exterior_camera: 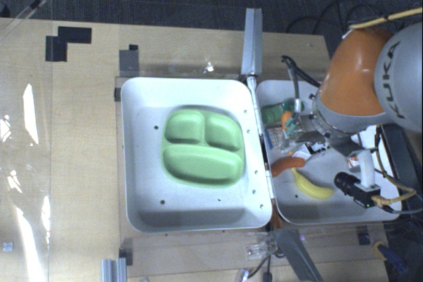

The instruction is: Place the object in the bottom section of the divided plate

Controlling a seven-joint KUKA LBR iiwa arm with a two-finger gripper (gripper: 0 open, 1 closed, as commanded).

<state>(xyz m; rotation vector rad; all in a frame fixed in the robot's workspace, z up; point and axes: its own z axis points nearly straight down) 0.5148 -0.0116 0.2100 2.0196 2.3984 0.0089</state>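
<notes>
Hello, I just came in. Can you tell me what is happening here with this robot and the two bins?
A grey and orange arm reaches from the right over the right bin, which holds a banana, a reddish item and other small objects. Its gripper is low among them. The green divided plate in the left bin has nothing in its sections yet.

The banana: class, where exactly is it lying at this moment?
The banana lies in the right bin, near that bin's front, just below a red-orange item and apart from the green divided plate in the left bin.
</notes>
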